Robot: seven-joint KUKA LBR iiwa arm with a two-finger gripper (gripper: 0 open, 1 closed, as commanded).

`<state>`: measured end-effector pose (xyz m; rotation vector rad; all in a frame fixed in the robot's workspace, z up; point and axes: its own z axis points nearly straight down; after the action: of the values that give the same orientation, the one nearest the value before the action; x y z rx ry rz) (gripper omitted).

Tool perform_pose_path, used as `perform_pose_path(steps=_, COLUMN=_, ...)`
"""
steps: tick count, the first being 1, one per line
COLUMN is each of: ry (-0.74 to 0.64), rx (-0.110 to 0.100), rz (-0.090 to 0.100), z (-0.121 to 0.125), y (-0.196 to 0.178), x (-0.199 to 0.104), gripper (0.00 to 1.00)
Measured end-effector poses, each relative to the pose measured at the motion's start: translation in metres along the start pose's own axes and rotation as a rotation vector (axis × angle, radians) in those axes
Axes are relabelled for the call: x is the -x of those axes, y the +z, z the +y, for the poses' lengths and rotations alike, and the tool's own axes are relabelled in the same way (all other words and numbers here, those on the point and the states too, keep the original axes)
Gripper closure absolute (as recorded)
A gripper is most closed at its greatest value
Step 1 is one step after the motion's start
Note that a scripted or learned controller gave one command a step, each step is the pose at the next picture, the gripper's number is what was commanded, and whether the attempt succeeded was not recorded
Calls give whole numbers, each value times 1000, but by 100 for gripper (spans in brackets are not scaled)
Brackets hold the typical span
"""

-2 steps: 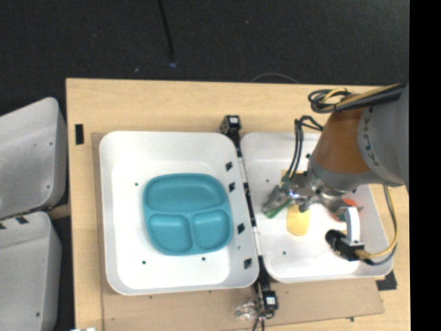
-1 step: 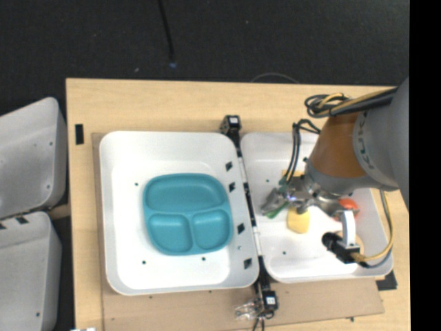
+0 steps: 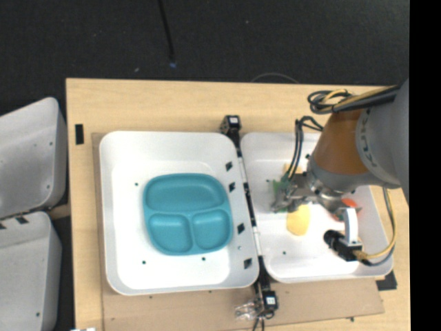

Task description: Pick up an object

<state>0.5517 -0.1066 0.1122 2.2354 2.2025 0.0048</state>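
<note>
My gripper [image 3: 284, 200] reaches down into the right bin [image 3: 310, 264], near its left-centre. A yellow rounded object [image 3: 298, 221] lies just below and to the right of the fingertips, close to them. A green object [image 3: 282, 184] peeks out right beside the fingers, partly hidden by the wrist. An orange-red piece [image 3: 349, 203] shows at the right, behind the wrist. The view does not show whether anything sits between the fingers.
The left bin [image 3: 117, 254] holds a teal divided plate [image 3: 187, 212] with three compartments. A raised divider [image 3: 244, 198] with black clips separates the two bins. The wooden bench [image 3: 172, 95] frames both bins.
</note>
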Motion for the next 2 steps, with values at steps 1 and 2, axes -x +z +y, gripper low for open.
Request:
perform_pose_path(steps=1, ry=-10, rx=0, rz=0, z=0, y=-44, x=-3, gripper=100)
perform_pose_path(steps=2, ry=-18, rx=0, rz=0, z=3, y=-89, x=-9, gripper=100)
